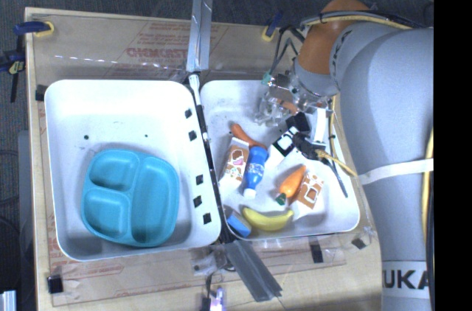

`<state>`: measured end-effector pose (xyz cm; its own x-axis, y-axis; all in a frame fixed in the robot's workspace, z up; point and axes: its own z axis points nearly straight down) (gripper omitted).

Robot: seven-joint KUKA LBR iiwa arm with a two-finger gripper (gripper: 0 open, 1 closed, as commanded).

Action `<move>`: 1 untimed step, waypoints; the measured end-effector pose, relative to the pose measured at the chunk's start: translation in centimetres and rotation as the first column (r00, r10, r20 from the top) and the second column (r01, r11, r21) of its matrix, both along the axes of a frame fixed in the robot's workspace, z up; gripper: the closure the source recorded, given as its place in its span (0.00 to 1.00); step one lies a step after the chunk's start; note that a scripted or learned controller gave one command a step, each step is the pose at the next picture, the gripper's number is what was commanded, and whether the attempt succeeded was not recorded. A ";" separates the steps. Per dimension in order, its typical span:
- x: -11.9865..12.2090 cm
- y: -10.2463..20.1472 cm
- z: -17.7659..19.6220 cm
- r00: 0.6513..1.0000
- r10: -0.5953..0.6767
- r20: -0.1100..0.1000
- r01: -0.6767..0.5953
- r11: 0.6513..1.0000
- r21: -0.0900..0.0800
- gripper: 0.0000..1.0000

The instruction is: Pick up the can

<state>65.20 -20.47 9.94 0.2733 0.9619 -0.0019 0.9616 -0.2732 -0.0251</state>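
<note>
The pincer (270, 107) hangs over the far end of the right bin (221, 92), close to its back wall, at the tip of the grey arm (383, 96) that reaches in from the right. Whether it is open or closed cannot be told from this angle, and nothing can be seen gripped in it.

Just in front of it lies an orange carrot-shaped toy (240, 132). Toward the near side come a small printed carton (234, 163), a blue bottle (255, 168) with a white cap, a second carrot (290, 184) beside another carton (313, 189), and a banana (268, 218).

What I take for the can (237, 223) is the short blue round thing in the near left corner of that bin, touching the banana's end. It is small, so this is a judgement. It lies well apart from the pincer, across the bin.

The task looks barely begun: the can is not approached, gripped or lifted. Left to do is to travel to that corner, descend, close and raise.

The left bin (110, 103) holds a blue divided tray (133, 196); both bins sit on the worktop (110, 37).
</note>
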 end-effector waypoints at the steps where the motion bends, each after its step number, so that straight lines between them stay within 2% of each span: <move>1: 0.1 0.0 0.1 1.000 0.001 0.003 -0.001 1.000 0.000 0.00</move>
